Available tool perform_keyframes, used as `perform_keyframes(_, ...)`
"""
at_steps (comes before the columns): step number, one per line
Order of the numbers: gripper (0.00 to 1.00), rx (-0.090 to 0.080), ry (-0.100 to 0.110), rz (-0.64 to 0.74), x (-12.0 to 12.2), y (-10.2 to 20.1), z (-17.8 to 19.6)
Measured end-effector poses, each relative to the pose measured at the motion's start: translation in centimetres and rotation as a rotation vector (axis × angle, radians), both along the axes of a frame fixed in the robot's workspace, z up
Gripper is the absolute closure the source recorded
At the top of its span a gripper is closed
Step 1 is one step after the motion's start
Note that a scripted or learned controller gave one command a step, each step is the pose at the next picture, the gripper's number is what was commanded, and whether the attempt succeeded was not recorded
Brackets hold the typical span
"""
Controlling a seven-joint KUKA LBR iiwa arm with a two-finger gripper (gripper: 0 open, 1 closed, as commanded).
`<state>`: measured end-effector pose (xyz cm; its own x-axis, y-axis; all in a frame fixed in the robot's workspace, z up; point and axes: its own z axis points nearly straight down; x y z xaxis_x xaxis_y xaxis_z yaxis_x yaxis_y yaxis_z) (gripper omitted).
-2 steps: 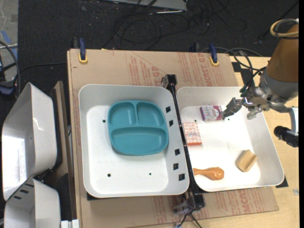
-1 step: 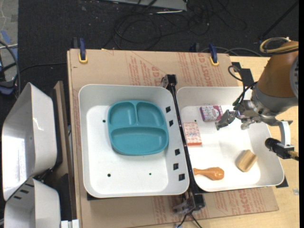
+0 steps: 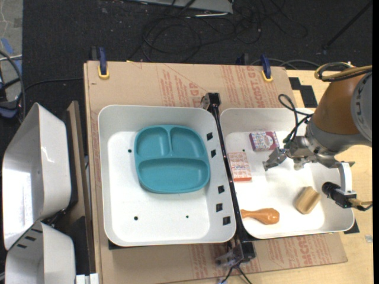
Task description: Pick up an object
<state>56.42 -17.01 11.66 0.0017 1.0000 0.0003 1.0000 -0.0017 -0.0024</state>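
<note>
The fingers (image 3: pixel 286 157) hang spread and empty, just right of the small purple-and-white packet (image 3: pixel 263 140). Approach step; next they should probably lower around it.

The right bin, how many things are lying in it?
4. In the right bin: a purple packet at the far side, a red-and-white card near the left wall, an orange drumstick toy in front, a tan block right. The arm may hide more.

A robotics lab — clamped cardboard (image 3: pixel 195 81), white bins (image 3: pixel 112 176), loose cables (image 3: pixel 177 22).
</note>
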Motion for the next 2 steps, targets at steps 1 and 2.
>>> perform_keyframes(1, 1.0, 0.0, -0.003, 0.0, 0.1, 0.0, 1.2)
perform_keyframes(2, 1.0, -0.002, -0.008, 0.006, 0.4, 1.0, 6.9)
